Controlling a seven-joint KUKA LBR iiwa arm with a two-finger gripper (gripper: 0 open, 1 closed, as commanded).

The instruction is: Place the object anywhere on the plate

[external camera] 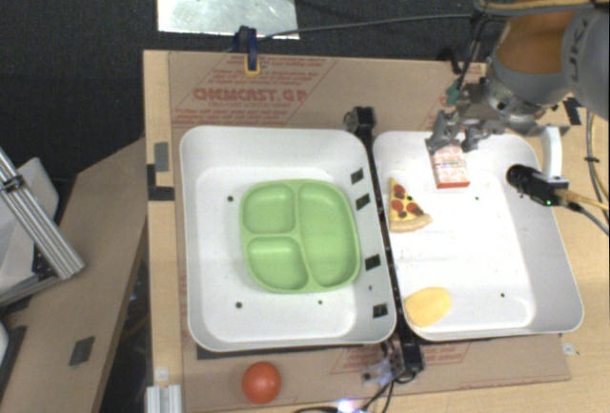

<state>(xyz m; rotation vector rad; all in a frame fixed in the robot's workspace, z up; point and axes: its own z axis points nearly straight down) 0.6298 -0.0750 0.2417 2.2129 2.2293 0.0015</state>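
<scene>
My way to the green three-compartment plastic plate (300, 235) in the left white bin (205, 163) lies open from above. Black clips (367, 201) along the bins' shared rim stand between.

A single fixed camera is watching me from above the worktop (114, 211), looking down at a slant from the near edge toward the far side. It is sitting far enough back to take in both white bins, the left bin (205, 163) and the right bin (534, 258), while my arm (548, 10) is entering from the right.
</scene>
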